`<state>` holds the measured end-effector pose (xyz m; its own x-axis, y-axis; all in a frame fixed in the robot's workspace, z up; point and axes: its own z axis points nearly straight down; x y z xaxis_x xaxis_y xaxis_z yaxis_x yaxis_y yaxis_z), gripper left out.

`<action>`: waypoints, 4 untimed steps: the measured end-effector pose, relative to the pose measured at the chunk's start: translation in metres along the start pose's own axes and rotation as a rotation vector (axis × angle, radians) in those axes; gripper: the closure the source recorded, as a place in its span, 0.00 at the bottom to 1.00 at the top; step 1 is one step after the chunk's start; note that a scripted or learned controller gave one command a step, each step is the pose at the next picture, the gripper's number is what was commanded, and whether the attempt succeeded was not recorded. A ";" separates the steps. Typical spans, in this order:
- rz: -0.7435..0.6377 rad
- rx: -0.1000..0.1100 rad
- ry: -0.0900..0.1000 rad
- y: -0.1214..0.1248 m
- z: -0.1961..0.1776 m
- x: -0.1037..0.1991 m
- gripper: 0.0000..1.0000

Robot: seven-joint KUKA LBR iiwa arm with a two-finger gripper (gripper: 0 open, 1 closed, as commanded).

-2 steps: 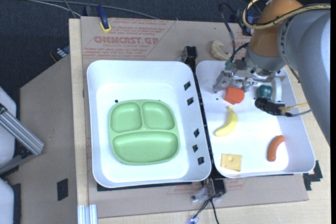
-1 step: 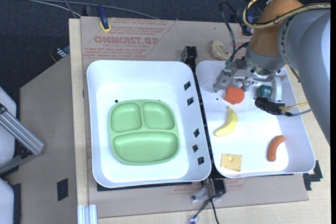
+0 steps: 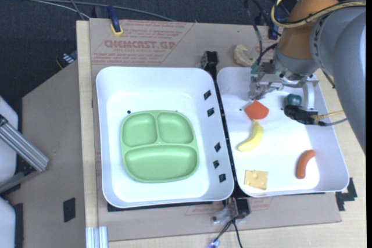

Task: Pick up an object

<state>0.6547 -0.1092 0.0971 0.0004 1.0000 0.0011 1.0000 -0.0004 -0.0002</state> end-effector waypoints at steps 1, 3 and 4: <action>-0.001 -0.007 -0.002 0.001 -0.065 0.000 1.00; -0.001 -0.003 -0.001 -0.005 -0.132 0.000 1.00; -0.005 0.004 0.002 -0.021 -0.122 0.053 1.00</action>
<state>0.6334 -0.0558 0.2192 -0.0049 1.0000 0.0028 1.0000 0.0050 -0.0041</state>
